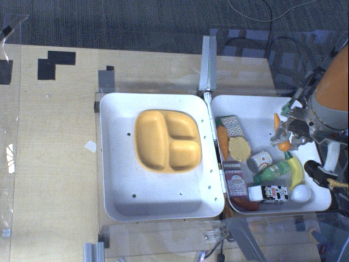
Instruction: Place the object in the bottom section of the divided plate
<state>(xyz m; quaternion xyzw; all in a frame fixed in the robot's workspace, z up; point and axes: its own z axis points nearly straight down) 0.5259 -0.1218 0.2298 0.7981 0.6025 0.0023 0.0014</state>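
Plate: the yellow divided plate (167, 140) is seen in the left bin (117, 201), all its sections bare.
Object: which item is meant cannot be told; an orange piece (283, 144) is seen at the hand, among clutter in the right bin (256, 105).
Hand: the hand (289, 132) is seen low over the right bin's far side; whether it is spread or pinching cannot be told.
Risk, grasp: the orange piece may be missed or slipped, since it is small and crowded by the banana (295, 170) and green bottle (271, 172).
Risk, transfer: the bin walls may be clipped, or the wrong section reached.
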